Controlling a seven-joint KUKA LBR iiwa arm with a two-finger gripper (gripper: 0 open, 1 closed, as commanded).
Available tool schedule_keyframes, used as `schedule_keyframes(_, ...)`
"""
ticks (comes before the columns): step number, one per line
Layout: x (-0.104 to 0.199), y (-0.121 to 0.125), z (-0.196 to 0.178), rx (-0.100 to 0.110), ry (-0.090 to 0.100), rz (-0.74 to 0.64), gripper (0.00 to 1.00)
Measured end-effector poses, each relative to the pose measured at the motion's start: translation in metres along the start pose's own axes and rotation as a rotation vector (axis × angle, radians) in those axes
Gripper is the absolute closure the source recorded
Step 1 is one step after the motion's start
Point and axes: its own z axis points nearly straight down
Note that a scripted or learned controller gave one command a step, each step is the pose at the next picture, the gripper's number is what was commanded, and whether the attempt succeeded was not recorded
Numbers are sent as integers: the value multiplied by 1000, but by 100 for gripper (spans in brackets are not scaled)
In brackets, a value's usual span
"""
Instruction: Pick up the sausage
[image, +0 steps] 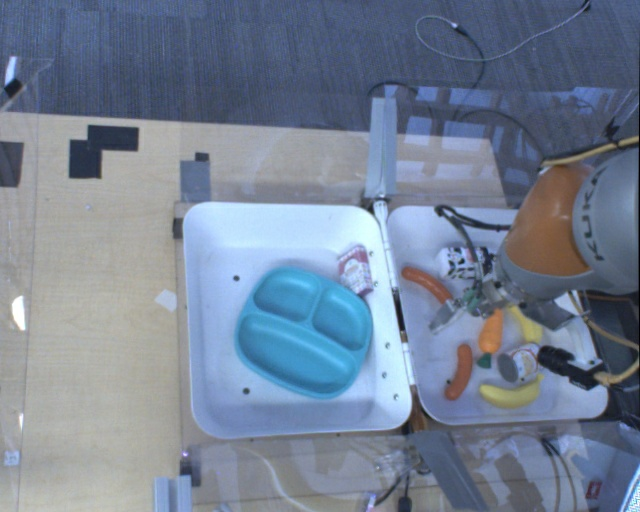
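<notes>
Sausage (459, 371), reddish-brown and slightly curved, lies in the near part of the right bin (428, 398), its length running roughly near to far. Just right of it, near the bin's front wall, rests a yellow banana (510, 392), with a small tin can (518, 362) behind the banana and a carrot (491, 331) standing between the can and the sausage. A second, longer orange-red sausage (428, 284) lies farther back, towards the divider between the bins. The gripper (458, 306) hangs low over the middle of the right bin, between the two sausages; its fingers are spread apart with nothing between them. A black-and-white toy (461, 262) sits behind it. In the left bin (210, 330) lies a blue divided plate (303, 331), a small red packet (355, 270) at its far right edge.
</notes>
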Motion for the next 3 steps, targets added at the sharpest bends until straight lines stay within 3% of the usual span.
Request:
schedule_keyframes(1,-31,70,-10,6,3,334,0)
schedule_keyframes(2,-20,86,2,35,3,316,0)
schedule_keyframes(3,-18,91,-10,19,0,305,100)
